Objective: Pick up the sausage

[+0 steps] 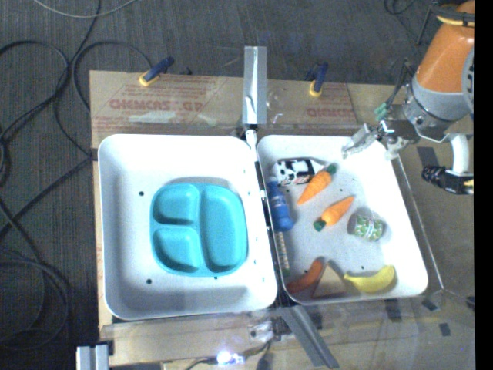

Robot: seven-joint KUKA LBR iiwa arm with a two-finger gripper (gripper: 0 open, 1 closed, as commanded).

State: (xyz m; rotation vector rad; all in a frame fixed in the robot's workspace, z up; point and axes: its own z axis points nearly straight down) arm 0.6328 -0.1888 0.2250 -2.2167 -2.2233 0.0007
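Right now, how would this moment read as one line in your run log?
tool: above right bin's far edge, holding nothing | sausage: near edge of right bin, beside banana | pick: not yet done

Cardboard-topped bench (192, 102) — two white bins (123, 206) (408, 230), two clamps (156, 71) (316, 79).

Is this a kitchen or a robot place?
Probably a robot test lab: a robot arm reaches over two white bins of toy food like carrots, and loose cables lie around.

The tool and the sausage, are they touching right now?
Apart. The camera view shows the tool at the right bin's far right corner, while the sausage lies at the bin's near edge.
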